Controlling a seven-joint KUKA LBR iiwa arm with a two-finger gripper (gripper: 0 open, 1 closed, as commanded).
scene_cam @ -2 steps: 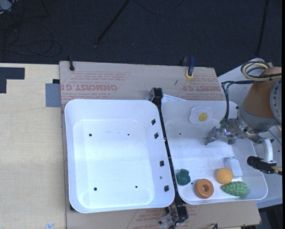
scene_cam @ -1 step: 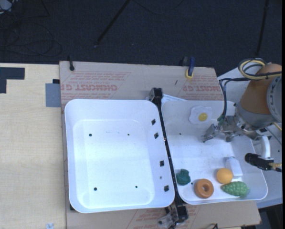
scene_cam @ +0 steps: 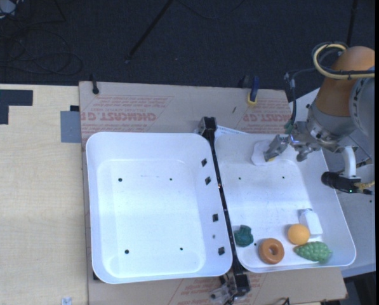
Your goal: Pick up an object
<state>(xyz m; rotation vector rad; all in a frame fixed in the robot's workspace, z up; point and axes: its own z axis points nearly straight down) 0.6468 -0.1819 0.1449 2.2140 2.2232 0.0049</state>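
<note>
Two white bins stood side by side on the bench; left bin (scene_cam: 106,170) beside right bin (scene_cam: 265,189). Grey arm (scene_cam: 338,100) with orange band reached in from the right; gripper (scene_cam: 279,146) hung over the right bin's far edge, whether gripping anything could not be told. Along the right bin's near edge lay: dark green object (scene_cam: 243,236); brown ring-shaped doughnut (scene_cam: 272,251); orange ball (scene_cam: 298,234); small white bottle (scene_cam: 312,222) just beside the ball; light green bumpy object (scene_cam: 314,251).
</note>
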